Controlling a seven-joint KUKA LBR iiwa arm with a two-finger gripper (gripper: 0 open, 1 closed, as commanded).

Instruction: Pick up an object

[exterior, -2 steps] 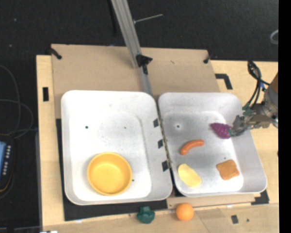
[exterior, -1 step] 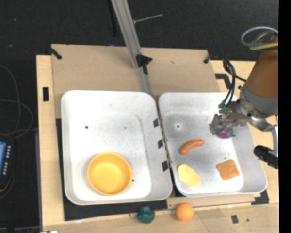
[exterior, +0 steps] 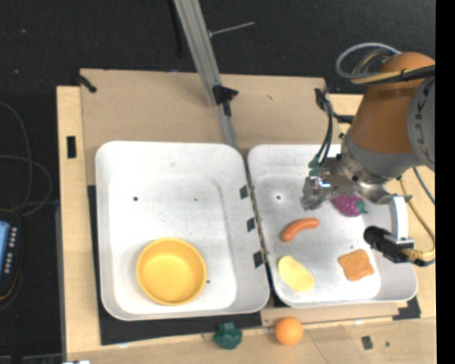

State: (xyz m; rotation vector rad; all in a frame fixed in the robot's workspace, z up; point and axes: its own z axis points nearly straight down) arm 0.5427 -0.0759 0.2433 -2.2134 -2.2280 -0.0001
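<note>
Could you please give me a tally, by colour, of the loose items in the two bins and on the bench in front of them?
Yellow: 2, the bowl and the pale yellow piece
Orange: 3, the sausage, the toast-like square and the ball
Purple: 1, the purple item beside the gripper
Green: 1, the green item
Total: 7

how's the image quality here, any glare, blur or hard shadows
Camera view: even overhead light, soft shadows under the yellow bowl and orange sausage; the white bins look bright but keep their speckles; mild softness overall, and the purple object by the gripper is blurry.
</note>
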